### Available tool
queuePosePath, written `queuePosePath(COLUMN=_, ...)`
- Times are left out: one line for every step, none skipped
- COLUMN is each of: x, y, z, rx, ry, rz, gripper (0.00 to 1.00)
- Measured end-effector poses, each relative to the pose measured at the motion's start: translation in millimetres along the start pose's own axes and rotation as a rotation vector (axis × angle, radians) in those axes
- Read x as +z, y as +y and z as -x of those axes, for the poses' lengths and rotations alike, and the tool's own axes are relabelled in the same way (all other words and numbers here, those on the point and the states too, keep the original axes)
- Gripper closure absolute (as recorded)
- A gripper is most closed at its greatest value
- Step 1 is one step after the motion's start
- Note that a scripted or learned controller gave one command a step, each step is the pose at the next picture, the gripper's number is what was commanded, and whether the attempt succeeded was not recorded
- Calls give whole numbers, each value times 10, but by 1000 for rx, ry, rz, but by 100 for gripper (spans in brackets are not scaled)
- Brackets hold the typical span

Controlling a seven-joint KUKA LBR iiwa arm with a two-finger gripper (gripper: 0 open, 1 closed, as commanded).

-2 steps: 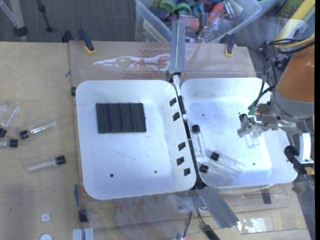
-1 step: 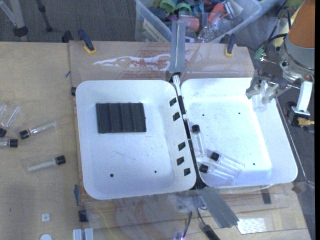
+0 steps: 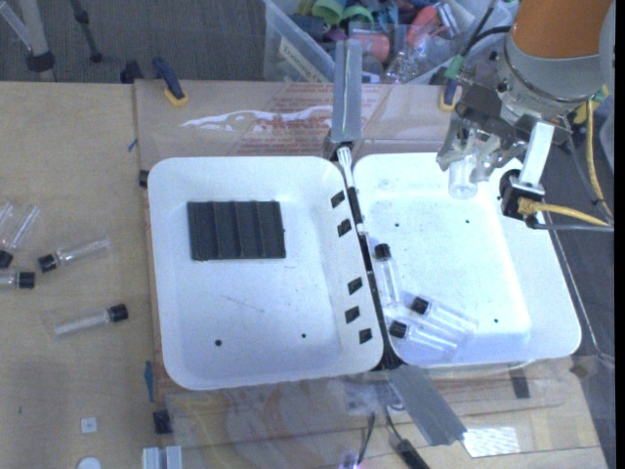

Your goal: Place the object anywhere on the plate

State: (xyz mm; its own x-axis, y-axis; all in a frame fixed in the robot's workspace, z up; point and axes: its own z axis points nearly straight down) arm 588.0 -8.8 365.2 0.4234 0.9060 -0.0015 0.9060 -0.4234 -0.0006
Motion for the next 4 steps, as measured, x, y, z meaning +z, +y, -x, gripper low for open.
queuePosePath(x=32, y=287, z=-439, rx=590, ry=0, rz=1, gripper=100)
queuePosePath(x=607, y=-421, z=-1010, rx=935, ry=1, rz=-1, gripper=100)
queuePosePath(x=1155, y=-1052, z=-1345, rx=919, ry=0, rz=-1, gripper=100)
queuePosePath(x=2214, y=-877, z=-2149, rx=889, ry=0, rz=0, gripper=100)
